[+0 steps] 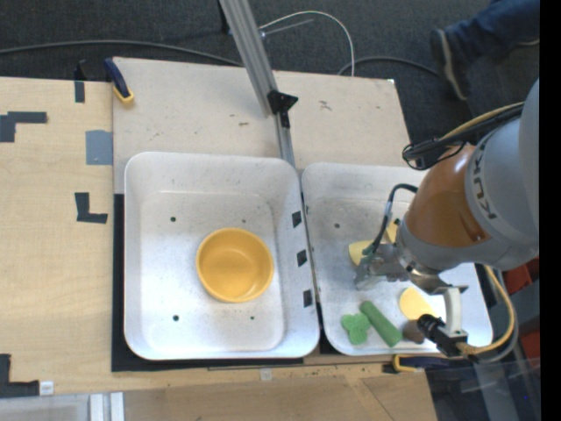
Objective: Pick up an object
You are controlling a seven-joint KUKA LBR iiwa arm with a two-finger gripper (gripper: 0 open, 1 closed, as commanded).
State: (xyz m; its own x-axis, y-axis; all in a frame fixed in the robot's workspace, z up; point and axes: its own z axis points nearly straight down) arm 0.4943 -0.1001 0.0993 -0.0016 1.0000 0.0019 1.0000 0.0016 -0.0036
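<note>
Low in the right bin (337, 191), near its front wall, lies a green object (379, 321), a short stick-like piece whose long axis runs on a diagonal from upper left to lower right. Touching or just beside its lower left end sits a small green clover-shaped piece (355, 326); whether the two are one thing or separate is hard to tell. A pale yellow piece (357, 252) shows only as a sliver, the rest hidden under the arm (456, 204), and a second yellow piece (412, 302), round, is partly covered at its right side by the wrist fittings. The end effector (372, 268) hangs over the middle of this bin, just above and slightly left of the green stick's upper end, near it but apart. Its tips are small and dark against the arm, so how far open it is I cannot tell, and nothing can be seen gripped. Across the divider, the left bin (149, 182) holds a yellow bowl (233, 264), upright, well apart from the arm. Both bins rest on the desk (53, 235).
</note>
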